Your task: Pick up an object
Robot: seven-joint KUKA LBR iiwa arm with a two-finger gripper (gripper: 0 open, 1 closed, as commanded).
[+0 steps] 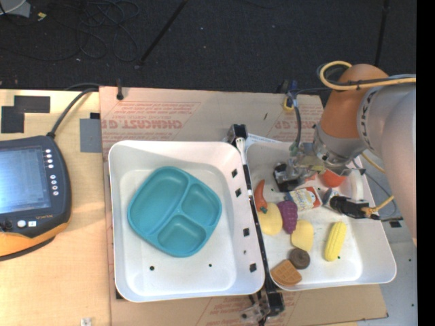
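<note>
Dark floor with loose cables behind; a bench with a cardboard sheet (170,117) under two white bins, and a handheld screen unit (27,185) off to the far side. The left bin (126,250) carries one teal divided plate (175,210), with bare floor round it. The right bin (370,267) carries the toy food. A white-and-red packet (306,197) sits near the middle. A purple piece (289,214) is just below it, touching a yellow lump (272,221). A red strip (259,192) lies by the inner wall. A second yellow piece (303,236), a corn cob (334,241), a brown round (298,257) and a tan biscuit (287,274) lie toward the near edge. You have the gripper (299,170) low over the upper part of the right bin, just above the packet and beside an orange-red item (333,178) half hidden by the wrist. Whether it is spread or closed you cannot tell from here, and nothing shows pinched in it. Judged so, the pick is not yet made: the approach looks done, and grasp and lift are left. Room is tight. The pieces crowd toward the inner wall where the bins meet, several of them touching, so a descent there risks nudging neighbours. The corn cob and the far corner of the right bin give you more open floor.
</note>
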